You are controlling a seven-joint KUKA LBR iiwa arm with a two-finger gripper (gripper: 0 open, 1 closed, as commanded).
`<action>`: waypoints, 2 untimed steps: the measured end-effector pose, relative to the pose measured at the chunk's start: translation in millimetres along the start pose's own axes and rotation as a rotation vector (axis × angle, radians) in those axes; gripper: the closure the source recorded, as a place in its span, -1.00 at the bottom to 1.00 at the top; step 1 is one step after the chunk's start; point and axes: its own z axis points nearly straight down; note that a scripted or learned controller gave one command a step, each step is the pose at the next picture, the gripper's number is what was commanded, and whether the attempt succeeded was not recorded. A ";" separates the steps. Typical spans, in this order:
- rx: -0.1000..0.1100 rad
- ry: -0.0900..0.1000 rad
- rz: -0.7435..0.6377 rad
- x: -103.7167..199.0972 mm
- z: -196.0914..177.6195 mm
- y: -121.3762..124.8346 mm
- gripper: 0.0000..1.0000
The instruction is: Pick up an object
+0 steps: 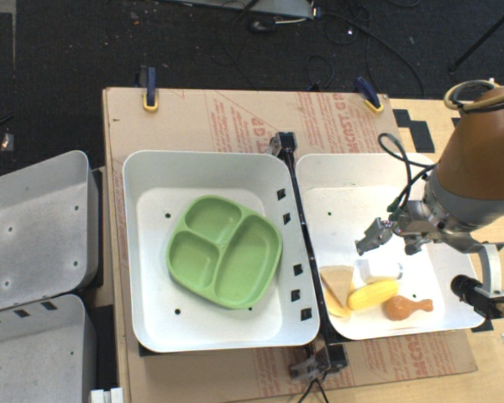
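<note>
Dark floor strewn with cables surrounds a cardboard-topped bench (235, 116) bearing two white bins. At right, the grey arm (479, 162) hangs over the right bin (353, 179), its gripper (378, 238) above the bin floor; whether it is open or closed cannot be told. A green divided plate (225, 250) fills the left bin (151, 191). Near the right bin's front edge lie a tan wedge (336, 285), a yellow banana (371, 294) and an orange drumstick (406, 307).

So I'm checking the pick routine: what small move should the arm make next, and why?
Probably lower the gripper slightly toward the yellow banana. The gripper sits above the right bin, nothing shows between its fingers, and the banana lies just below it in the view.
</note>
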 end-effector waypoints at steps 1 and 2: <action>-0.012 -0.002 -0.003 0.2 -6.0 2.6 -1.00; -0.007 0.000 -0.001 6.3 56.8 2.1 -1.00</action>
